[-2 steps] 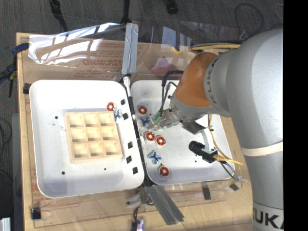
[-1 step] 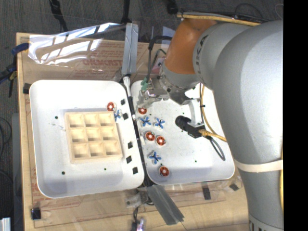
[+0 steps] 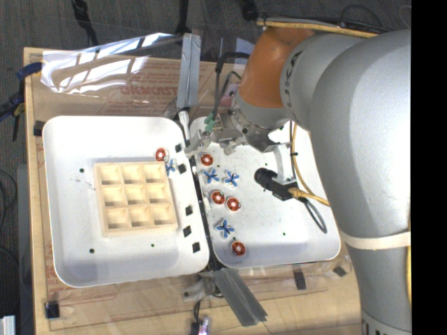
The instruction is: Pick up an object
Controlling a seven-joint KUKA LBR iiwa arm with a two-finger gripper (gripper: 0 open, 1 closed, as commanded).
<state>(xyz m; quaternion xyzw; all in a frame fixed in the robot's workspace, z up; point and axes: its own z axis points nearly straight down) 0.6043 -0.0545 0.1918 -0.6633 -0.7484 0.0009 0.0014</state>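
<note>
The gripper (image 3: 209, 135) sits low over the far left corner of the right bin (image 3: 318, 208), close to the ridge where the two bins meet, and whether it is open or closed cannot be told from this slanted view, since the wrist and its fittings cover that part. Nothing can be made out in its grasp. The nearest thing to pick is a red ring (image 3: 206, 160), lying flat on the bin floor just beside the gripper on the near side, so the coming move would be a short shift toward the camera and then down. A ring has no long axis, so the wrist angle matters little; what matters is centring over it. Just past that ring lie two blue crosses (image 3: 211, 176) (image 3: 231, 179), then two more red rings (image 3: 218, 198) (image 3: 232, 204), a third blue cross (image 3: 224, 227) and a last red ring (image 3: 239, 249), strung down the left side of the right bin. Another red ring (image 3: 161, 155) and a blue cross (image 3: 171, 166) rest in the left bin (image 3: 70, 257), beside the corner of a wooden grid tray (image 3: 135, 195); these lie across the ridge and look harder to reach. The close-packed pieces could be nudged by a descent that lands off centre.
</note>
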